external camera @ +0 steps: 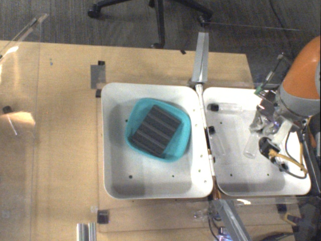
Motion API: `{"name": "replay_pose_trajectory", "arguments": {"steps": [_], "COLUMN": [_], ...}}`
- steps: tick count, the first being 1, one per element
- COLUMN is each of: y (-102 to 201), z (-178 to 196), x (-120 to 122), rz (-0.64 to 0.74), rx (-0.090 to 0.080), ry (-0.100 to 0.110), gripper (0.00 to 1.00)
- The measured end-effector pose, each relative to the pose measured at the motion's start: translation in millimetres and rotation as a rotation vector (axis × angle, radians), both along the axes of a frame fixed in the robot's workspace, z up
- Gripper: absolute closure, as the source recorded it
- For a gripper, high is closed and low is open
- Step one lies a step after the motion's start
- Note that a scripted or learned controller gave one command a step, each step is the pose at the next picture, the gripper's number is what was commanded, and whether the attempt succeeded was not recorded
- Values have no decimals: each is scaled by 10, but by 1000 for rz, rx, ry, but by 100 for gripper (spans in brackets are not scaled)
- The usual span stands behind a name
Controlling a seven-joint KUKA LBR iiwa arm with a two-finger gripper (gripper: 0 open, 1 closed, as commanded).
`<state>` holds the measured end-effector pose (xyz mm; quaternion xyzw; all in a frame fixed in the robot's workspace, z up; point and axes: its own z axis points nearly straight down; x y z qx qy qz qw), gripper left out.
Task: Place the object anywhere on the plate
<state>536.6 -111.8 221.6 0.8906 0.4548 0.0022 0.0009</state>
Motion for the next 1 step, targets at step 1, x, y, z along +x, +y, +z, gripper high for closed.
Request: {"name": "replay_pose_trajectory", "arguments": {"steps": [1], "y": [0], "z": [1], "x": [0], "rz": [0], "rx": [0], "ry": [0], "gripper": [0]}}
